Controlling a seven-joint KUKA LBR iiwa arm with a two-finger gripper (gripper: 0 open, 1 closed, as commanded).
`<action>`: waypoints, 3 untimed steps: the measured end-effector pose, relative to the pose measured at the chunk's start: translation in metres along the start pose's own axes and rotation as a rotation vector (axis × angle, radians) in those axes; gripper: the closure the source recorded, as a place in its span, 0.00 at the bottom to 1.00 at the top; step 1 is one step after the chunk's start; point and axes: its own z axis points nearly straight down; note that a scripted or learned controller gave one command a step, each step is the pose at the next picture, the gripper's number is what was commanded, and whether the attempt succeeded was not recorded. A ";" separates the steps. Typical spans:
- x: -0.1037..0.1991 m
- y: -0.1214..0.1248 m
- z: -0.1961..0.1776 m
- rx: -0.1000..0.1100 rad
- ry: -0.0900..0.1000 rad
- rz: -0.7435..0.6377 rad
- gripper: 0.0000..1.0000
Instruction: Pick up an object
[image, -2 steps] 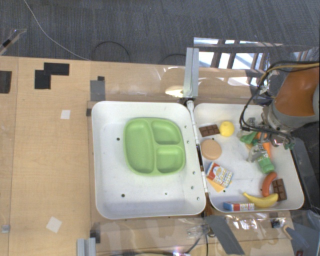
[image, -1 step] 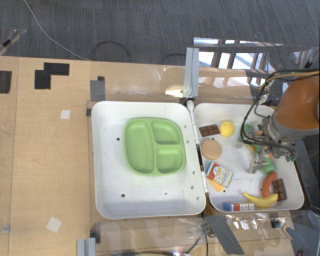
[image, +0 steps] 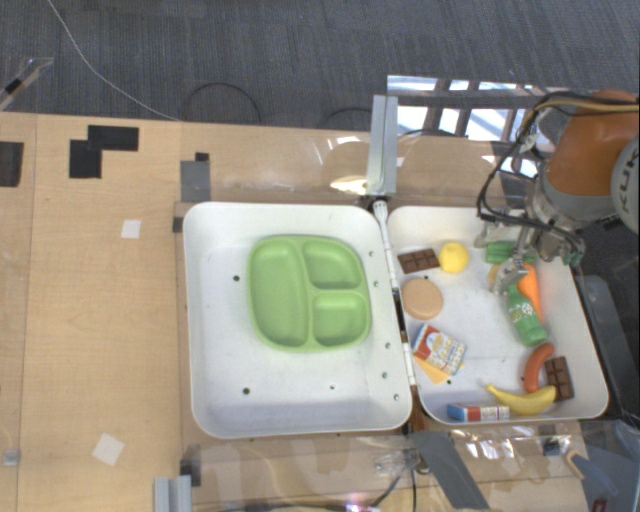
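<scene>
You see the pincer (image: 515, 262) hanging low over the right bin (image: 470, 375), apparently lined up to grab the green bottle (image: 524, 318) just below it, though whether it's open I cannot tell.

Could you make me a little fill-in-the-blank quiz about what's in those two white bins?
1. The green divided plate lies in the ____ bin.
2. The banana lies in the ____ bin.
3. The gripper hovers over the ____ bin.
4. The round fruit beside the chocolate bar is coloured ____.

Missing words: left; right; right; yellow
</scene>
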 end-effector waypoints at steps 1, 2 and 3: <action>-0.006 0.001 -0.017 0.005 -0.022 -0.004 1.00; -0.003 0.001 -0.015 0.003 -0.011 -0.004 0.00; 0.044 0.002 0.000 0.001 -0.008 0.088 0.00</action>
